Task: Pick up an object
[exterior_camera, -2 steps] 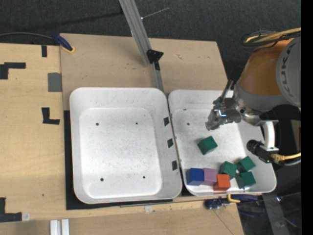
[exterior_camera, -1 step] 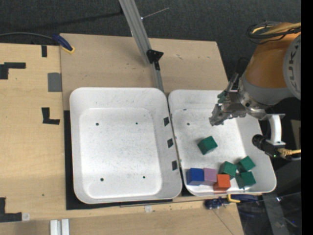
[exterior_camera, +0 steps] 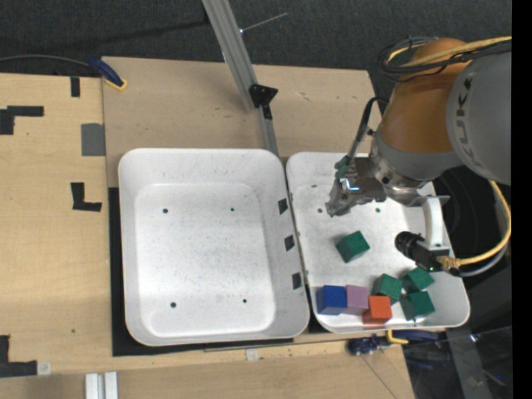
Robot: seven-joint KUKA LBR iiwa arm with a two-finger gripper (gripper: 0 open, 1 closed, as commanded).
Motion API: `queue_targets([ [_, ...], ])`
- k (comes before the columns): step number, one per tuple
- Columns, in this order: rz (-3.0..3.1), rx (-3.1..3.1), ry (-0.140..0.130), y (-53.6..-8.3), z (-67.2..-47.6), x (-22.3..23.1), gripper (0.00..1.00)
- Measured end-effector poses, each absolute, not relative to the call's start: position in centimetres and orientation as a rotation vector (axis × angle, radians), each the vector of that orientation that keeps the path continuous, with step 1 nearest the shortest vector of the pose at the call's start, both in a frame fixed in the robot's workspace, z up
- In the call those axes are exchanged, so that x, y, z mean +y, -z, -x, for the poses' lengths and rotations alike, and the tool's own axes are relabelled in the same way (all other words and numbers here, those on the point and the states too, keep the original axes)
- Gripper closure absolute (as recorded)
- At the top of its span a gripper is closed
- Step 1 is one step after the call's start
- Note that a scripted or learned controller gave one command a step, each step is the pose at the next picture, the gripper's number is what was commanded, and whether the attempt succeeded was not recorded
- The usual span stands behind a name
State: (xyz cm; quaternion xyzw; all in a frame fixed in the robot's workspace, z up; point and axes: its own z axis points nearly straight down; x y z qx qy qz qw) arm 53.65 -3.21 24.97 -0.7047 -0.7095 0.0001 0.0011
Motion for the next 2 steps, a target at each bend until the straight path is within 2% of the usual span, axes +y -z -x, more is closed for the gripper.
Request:
queue_targets([
  [2, 2.211, -2.228, 0.000, -25.4, -55.3, 7.2, 1.00],
])
